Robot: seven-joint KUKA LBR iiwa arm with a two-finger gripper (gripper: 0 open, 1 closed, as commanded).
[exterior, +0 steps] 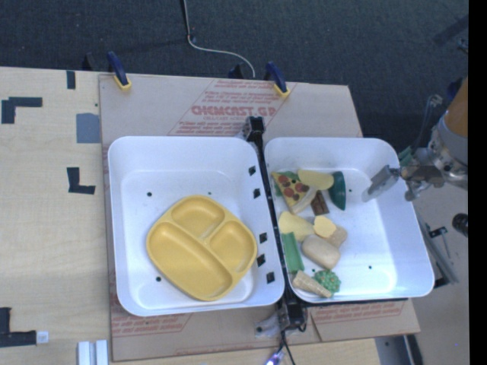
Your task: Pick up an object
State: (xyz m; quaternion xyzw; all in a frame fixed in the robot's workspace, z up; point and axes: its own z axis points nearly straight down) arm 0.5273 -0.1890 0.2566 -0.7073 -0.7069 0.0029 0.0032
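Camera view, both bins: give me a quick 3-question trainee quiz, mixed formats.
1. True or false: the yellow plastic divided plate lies in the left white bin.
2. Multiple choice: where is the robot's hand?
A. over the divided plate
B. at the right bin's right rim, apart from the food pile
C. over the wooden bench, left of both bins
3. Fill in: the small green broccoli toy sits at the ___ end of the pile, near or far from the camera, in the right white bin.

Key: 1 true; 2 B; 3 near.
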